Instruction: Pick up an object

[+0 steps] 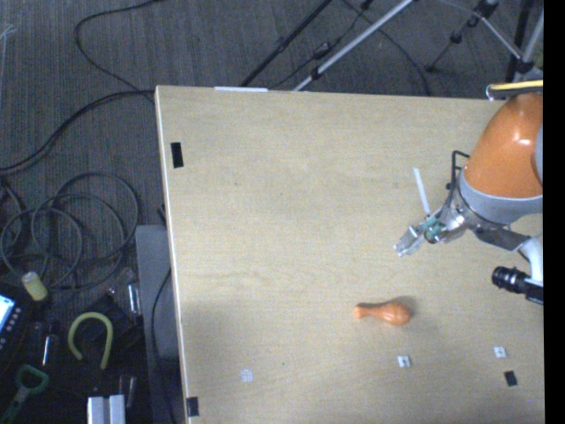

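Observation:
A small orange object [384, 313], shaped like a gourd with a thin neck pointing left, lies on its side on the tan bench top [282, 219], towards the front right. My gripper [408, 242] reaches in from the right below the arm's orange band [508, 153]. It hangs low over the bench, above and a little to the right of the orange object and clearly apart from it. Nothing shows in the gripper. A thin white stick [422, 191] lies on the bench just behind the gripper.
Small square markers [403, 360] dot the front right of the bench, and a black tape patch [177, 155] sits near its left edge. A black cylinder [515, 280] juts in at the right. Cables [71, 228] and tripod legs [380, 20] lie on the floor.

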`<state>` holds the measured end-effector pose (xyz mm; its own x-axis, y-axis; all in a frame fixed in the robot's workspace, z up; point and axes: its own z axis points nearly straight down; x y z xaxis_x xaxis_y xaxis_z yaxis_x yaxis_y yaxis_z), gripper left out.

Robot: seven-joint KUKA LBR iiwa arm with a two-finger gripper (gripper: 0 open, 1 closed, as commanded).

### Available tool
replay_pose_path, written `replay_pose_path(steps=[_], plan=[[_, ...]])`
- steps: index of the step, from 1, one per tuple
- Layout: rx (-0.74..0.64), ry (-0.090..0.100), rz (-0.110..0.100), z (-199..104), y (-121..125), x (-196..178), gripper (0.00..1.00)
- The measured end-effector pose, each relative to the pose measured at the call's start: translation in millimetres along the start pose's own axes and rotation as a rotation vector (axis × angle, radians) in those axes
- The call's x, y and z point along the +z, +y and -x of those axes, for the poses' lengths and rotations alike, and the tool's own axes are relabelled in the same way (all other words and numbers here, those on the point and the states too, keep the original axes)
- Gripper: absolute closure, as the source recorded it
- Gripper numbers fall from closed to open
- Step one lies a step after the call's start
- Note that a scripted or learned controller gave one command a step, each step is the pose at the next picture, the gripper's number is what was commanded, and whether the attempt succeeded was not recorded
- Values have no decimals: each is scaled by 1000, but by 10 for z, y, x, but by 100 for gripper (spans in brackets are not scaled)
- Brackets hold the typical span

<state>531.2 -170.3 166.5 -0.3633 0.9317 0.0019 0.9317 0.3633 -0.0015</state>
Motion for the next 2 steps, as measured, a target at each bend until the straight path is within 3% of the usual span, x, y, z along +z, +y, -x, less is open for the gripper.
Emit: replay_pose_path(steps=[1, 2], plan=[[75, 0, 1, -446, 500, -330, 100], [418, -4, -1, -342, 705, -1009, 100]])
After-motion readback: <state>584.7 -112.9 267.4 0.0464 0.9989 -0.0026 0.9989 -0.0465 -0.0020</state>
